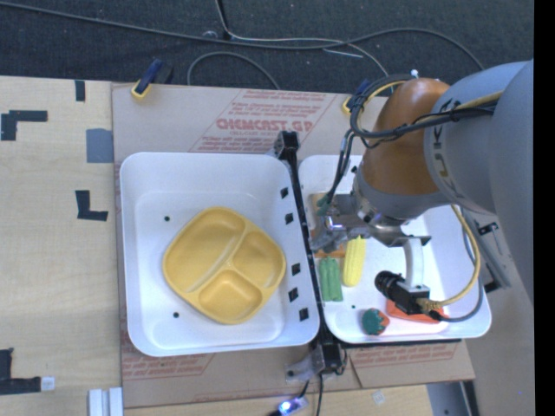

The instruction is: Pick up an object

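Camera view looks down on two white bins side by side on the bench. In the right bin (468,323), the arm (408,154) hangs over the top half, and its hand (340,225) sits low near the bin's left wall, just above a small cluster of toys. Whether the hand is spread or pressed together I cannot tell; the wrist hides it.

Nearest the hand is a yellow corn cob (354,262), lying roughly upright in the picture, at about 6 o'clock from the hand. It looks like light, stiff plastic, rounded and probably a bit slippery; a pinch across its narrow middle seems the best hold. Just beside it at 9 o'clock lies a green piece (330,279), also long and thin, perhaps a bean or pickle. The two nearly touch, so a finger coming down between them has little room, and the divider wall crowds the green one from the left.

Lower, at 5 o'clock from the corn, sits a small round teal ball (375,321), likely to roll away from a poor pinch. Next to it, at 3 o'clock, is a flat orange-red thing (416,313), partly under a black cable fitting (395,286).

In the left bin (139,232), a yellow divided plate (225,263) lies flat, wide and hard to pinch except at its rim.
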{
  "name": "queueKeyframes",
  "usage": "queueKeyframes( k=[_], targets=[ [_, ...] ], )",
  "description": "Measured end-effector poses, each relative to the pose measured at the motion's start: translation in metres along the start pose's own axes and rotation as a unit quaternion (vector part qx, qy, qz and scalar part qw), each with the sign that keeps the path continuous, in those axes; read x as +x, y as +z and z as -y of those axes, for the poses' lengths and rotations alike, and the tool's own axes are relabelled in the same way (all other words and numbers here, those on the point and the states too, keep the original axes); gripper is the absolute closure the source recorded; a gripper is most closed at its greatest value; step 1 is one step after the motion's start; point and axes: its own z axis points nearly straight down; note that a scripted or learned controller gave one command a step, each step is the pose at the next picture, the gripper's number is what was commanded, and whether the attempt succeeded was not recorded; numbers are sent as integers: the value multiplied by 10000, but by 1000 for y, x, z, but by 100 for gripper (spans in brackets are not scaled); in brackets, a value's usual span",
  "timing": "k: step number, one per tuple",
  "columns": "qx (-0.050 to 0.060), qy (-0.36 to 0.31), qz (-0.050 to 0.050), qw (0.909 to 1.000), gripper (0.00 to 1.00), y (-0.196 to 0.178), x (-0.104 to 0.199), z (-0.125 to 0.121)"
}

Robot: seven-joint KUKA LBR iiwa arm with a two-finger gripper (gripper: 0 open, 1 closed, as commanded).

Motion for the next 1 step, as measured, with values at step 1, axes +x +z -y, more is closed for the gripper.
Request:
queueKeyframes(
  k=[1],
  targets=[
    [1,-3,2,10000,100,8,60,2]
  ],
)
